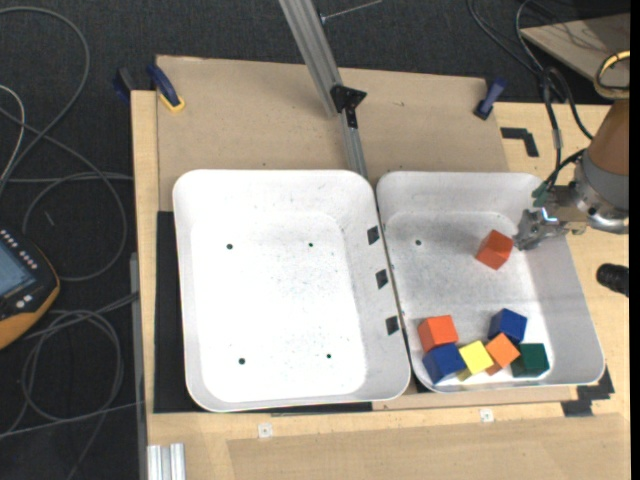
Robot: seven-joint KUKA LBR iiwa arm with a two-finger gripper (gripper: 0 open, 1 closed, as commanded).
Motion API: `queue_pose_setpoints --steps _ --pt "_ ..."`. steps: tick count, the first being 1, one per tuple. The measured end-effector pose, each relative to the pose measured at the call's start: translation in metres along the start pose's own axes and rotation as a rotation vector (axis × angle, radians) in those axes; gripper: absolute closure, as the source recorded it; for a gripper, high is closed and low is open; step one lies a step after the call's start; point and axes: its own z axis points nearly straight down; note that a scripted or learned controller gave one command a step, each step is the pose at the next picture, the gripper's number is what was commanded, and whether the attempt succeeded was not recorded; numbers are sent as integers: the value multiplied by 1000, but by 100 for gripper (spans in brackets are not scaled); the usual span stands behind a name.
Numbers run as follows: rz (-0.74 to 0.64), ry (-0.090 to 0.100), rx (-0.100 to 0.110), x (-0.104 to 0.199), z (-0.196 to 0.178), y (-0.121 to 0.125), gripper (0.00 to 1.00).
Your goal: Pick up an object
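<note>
Orange cube (493, 249) sits right of centre in the frame, inside the right bin (570, 268), just beside the gripper (527, 230); whether the claw is open or has hold of it, cannot tell. Step looks like approach/grasp; next move needs a confirmed grip before lifting. Cube cluster (482, 348) fills that bin's lower corner; left bin (195, 268) holds nothing visible.

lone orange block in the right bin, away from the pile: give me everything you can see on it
The orange block is a small cube, solid orange with matte faces, material not clear. It sits in the upper part of the right bin, tilted, one corner pointing toward the bin's near end, well apart from the cluster of coloured blocks along the near wall. The claw is right at its upper right edge; whether they touch, or the block is lifted, can't be told.
</note>
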Motion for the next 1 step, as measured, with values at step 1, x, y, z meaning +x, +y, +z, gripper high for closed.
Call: queue_pose_setpoints --steps 1 --pt "0 0 -2 4 -63 -3 100"
